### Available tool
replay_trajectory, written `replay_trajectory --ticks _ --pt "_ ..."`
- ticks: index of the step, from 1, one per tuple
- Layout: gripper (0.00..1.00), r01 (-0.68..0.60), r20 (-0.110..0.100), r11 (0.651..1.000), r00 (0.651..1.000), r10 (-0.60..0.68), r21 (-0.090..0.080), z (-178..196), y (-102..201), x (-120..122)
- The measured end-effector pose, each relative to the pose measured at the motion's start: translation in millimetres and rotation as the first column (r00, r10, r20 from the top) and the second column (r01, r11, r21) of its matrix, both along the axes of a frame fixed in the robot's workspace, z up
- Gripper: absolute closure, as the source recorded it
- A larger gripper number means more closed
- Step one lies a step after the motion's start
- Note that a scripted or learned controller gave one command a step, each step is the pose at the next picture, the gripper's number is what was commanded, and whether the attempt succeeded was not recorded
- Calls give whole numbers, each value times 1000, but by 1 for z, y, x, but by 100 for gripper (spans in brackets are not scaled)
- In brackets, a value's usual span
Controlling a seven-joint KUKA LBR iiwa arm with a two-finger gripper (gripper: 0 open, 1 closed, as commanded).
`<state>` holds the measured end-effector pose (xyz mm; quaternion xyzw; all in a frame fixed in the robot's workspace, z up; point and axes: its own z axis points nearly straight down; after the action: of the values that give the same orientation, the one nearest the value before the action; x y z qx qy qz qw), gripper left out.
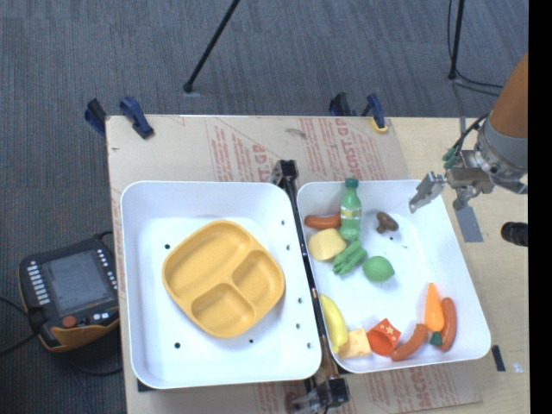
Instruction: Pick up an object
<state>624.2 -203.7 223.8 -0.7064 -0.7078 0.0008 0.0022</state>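
The right bin (457, 257) holds several toy foods: a green bottle (350, 207), an orange-red sausage (322, 222), a small brown piece (386, 222), a yellow lump (326, 245), a green vegetable (348, 257), a green ball (378, 269), a banana (334, 322), a red block (383, 336) and a carrot (434, 307). My gripper (445, 195) hovers above the bin's upper right corner. It is open, with nothing between its fingers (425, 191). It stands right of the brown piece and apart from every object.
A yellow divided plate (223, 278) lies in the left bin (138, 231). A teach pendant (69, 291) sits on the floor at the left. Blue clamps (136, 115) grip the bench's far edge. Tripod legs (216, 33) stand behind.
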Motion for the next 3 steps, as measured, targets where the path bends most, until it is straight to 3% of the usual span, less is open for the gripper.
replay_trajectory --ticks 1,2,3 --pt "0 2 -1 1000 1000 -2 1 -138 4 -55" --pt "0 0 -3 1000 1000 0 7 -138 -6 -107" --pt "100 5 -5 1000 1000 -5 6 -130 -7 -107"
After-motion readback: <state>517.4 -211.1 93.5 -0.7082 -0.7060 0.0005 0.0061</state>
